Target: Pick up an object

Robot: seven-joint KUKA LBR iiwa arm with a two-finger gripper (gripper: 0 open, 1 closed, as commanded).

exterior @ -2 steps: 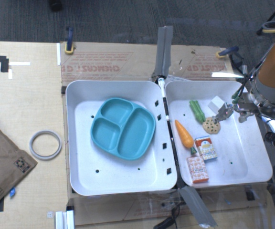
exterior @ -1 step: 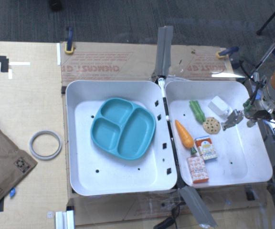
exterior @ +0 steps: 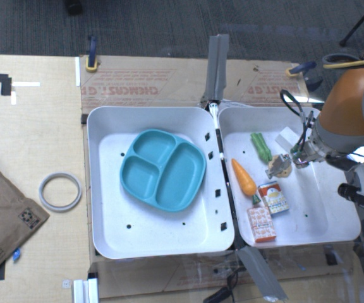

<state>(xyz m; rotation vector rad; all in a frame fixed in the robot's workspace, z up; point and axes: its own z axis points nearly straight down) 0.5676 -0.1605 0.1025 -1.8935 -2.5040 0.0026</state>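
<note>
- Gripper (exterior: 280,166) low in right bin (exterior: 308,232), near its back edge; open or closed: cannot tell.
- Right bin: one carrot (exterior: 243,177), one green vegetable (exterior: 261,146), two small cartons (exterior: 267,212).
- Left bin (exterior: 106,219): one blue divided plate (exterior: 163,169).

Turquoise divided plate (exterior: 163,169), orange carrot (exterior: 243,177), green pod (exterior: 261,147), white bins (exterior: 100,188)

We find bare floor along the right bin's (exterior: 333,232) near-right part; carrot (exterior: 244,177), cartons (exterior: 261,225) and green vegetable (exterior: 261,147) crowd its left.
</note>
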